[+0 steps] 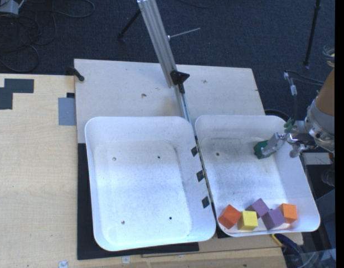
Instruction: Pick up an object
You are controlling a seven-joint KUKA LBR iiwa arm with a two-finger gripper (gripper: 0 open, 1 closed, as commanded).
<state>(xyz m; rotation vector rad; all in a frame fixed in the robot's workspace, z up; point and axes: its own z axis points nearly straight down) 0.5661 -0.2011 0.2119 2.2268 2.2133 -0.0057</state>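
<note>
A small green object (262, 149) lies in the right bin (238, 166), near its far right side. My gripper (276, 143) reaches in over the bin's right rim, and its tip is right at the green object, touching or nearly touching it. Whether the object is held I cannot tell. Several blocks sit along the near edge of the same bin: an orange-red one (230, 216), a yellow one (249, 220), two purple ones (260, 206) (272, 219) and an orange one (289, 212).
The left bin (138, 183) sits beside the right one, with black clips along the shared rim. A slanted aluminium post (160, 41) rises behind the bins. The bench drops off just past the right bin's right rim.
</note>
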